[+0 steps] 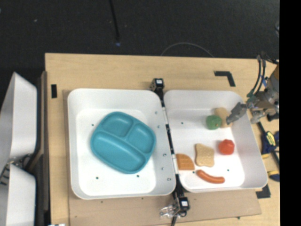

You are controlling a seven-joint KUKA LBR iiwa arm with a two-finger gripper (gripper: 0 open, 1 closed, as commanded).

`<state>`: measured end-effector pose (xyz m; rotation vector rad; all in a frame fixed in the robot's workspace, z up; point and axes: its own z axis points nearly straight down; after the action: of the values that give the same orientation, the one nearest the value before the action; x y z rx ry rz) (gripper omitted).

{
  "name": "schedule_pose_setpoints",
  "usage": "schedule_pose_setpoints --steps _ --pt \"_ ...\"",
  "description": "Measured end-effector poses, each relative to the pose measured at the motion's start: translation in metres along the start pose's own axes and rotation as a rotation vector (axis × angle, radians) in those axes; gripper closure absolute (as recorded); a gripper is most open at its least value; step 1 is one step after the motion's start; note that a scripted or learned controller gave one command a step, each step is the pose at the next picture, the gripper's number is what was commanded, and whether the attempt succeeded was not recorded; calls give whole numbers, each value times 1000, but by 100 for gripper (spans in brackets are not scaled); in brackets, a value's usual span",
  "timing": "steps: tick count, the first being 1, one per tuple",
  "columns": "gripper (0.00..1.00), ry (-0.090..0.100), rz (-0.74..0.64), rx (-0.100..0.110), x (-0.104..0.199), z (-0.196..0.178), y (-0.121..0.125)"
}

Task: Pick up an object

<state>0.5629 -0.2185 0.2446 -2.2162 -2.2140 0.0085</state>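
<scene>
Reaching in over the right rim of the right bin (249,166), my gripper (233,115) hangs low above its upper right part, one grey finger (236,112) slanting down toward the floor; whether my fingers are apart or together I cannot tell, and nothing shows between them. Taking the green ball (213,122) as my landmark: my fingertip is just right of it, near but seemingly apart. A tan piece (220,112) lies touching the ball's upper right side, between the ball and my finger. A red tomato (226,146) sits below and right of the ball, well apart from it. A bread slice (204,155) lies below the ball, slightly left. An orange wedge (185,162) lies further below and left of the ball, against the bin's left wall. A sausage (210,176) lies furthest below the ball, near the bin's lower wall. Far left of the ball, the left bin (80,182) holds a blue tray (122,141) with three compartments.
</scene>
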Motion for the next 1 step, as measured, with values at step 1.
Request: schedule_pose_setpoints --steps 1 --pt "0 -3 -3 -11 0 -7 2"
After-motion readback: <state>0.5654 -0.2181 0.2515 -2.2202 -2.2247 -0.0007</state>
